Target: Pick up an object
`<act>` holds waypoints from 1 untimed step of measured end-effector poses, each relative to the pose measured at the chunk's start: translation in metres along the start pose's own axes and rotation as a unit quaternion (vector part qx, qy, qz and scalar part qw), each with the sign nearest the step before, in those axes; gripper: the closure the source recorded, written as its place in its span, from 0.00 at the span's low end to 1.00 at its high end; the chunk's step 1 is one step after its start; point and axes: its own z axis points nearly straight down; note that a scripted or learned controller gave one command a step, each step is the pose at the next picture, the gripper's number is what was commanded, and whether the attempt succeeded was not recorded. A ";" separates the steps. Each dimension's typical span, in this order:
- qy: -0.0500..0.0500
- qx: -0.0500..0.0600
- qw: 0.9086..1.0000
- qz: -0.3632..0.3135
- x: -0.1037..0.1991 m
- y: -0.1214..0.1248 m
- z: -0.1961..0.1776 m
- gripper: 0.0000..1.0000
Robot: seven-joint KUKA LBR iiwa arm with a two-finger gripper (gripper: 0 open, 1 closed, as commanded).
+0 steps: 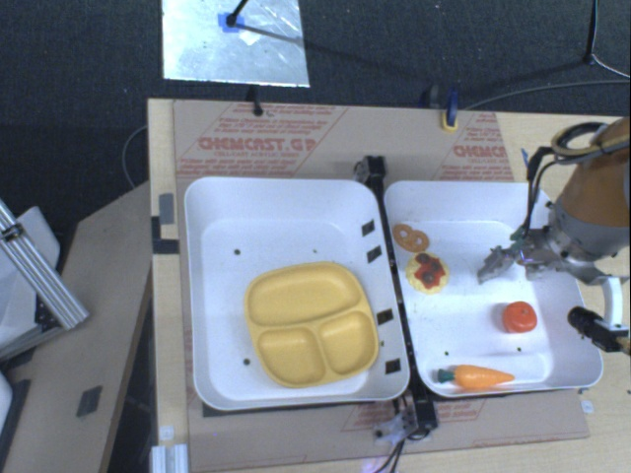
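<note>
The right bin (552, 227) holds a small orange pretzel (410, 236), a red and yellow pizza slice toy (428, 272), a red tomato (520, 316) and an orange carrot (476, 375) lying along the front wall. My gripper (496, 263) hangs over the middle of this bin, pointing left. It sits right of the pizza slice and up and left of the tomato, with nothing visibly in it. The grey arm with its orange band (599, 191) comes in from the right.
A yellow divided plate (311, 321) lies in the left bin (227, 215). A black divider (386, 264) runs between the two bins. A shiny metal sheet (234, 28) lies beyond the bench at the back.
</note>
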 end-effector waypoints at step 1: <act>-0.001 -0.002 1.000 0.000 0.000 0.001 0.038 0.00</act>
